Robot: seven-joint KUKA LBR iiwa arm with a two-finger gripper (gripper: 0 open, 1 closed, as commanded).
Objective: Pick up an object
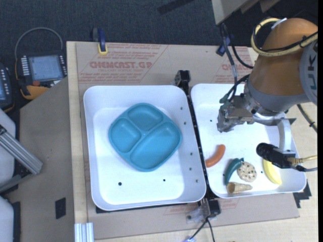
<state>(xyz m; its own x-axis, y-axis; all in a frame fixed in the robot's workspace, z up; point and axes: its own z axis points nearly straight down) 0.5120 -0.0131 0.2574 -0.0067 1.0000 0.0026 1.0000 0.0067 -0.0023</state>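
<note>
Gripper (225, 122) is noted over the upper half of the right bin (212, 97), above bare white floor and just inside the wall shared with the left bin (101, 115). Whether it is spread or pressed together cannot be told from this slanted overhead view, since the tip is seen as one dark mass; nothing is seen gripped. The candidate objects are grouped along the near edge of the right bin: an orange sausage (215, 156) lies closest, just below the gripper and near the dividing wall; a teal pepper-shaped piece (232, 168) is beside a round cracker (247, 172), the two apparently touching; a pale cone (238, 187) lies just below them against the near rim; a yellow banana (273, 175) is set toward the right corner. The left bin is occupied by a blue divided plate (145, 136), lying flat near its centre. The wrist is judged to be held high and clear of the cluster so that a descent can be chosen. The pick is judged not yet made. The sausage is judged the easiest target, being isolated. The pepper piece and cracker are crowded, so a clean closure there is thought less likely.
</note>
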